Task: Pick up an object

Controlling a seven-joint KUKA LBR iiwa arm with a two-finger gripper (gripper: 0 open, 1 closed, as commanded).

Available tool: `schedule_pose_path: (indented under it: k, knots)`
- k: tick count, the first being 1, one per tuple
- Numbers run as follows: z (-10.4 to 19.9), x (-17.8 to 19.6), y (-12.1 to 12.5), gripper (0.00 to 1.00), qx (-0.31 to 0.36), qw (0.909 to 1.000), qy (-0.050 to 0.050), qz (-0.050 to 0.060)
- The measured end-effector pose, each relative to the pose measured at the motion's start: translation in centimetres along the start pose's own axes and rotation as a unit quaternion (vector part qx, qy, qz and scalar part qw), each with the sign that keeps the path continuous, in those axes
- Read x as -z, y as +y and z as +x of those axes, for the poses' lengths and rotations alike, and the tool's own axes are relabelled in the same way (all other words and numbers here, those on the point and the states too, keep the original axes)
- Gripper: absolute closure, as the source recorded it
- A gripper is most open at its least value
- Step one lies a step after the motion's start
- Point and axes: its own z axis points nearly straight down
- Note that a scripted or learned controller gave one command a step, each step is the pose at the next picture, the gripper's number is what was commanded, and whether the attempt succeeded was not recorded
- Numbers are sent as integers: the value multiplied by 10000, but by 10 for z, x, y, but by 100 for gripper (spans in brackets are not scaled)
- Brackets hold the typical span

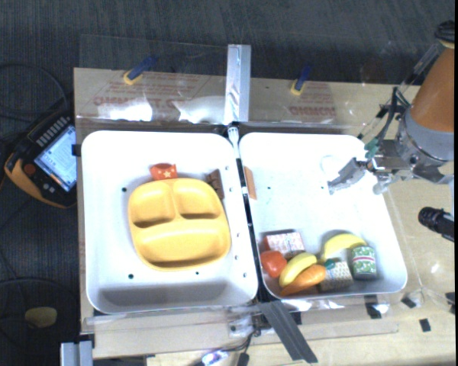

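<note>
Toy food items, among them a yellow plastic banana (298,266), are crowding the right white bin's (309,204) near edge while the gripper (343,178), fingers parted and empty, is hovering well above them, risking a glancing, slipping grasp.

Evenly and rather brightly lit from overhead, with no hard shadows anywhere. Washed close to pure white across both bins, the left bin (99,227) and the right bin (305,158), flattening their walls and floors. Soft grey shading only along the near edge of the left bin and under the yellow tray (179,223). Faint glare on the clear plastic sheet (160,101) at the bench's far edge. Generally soft and low in resolution, grainy over the dark carpet (214,10). Slightly blurred at the gripper (343,178) and smeared at the orange band (437,90).
</note>
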Motion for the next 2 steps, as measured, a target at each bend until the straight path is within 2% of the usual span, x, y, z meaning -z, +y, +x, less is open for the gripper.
schedule_pose_path:
  k: [1,2]
  knots:
    - [15,-81,-33,0,807,9967,4,-2]
    - [44,-173,-13,0,900,9959,-17,-93]
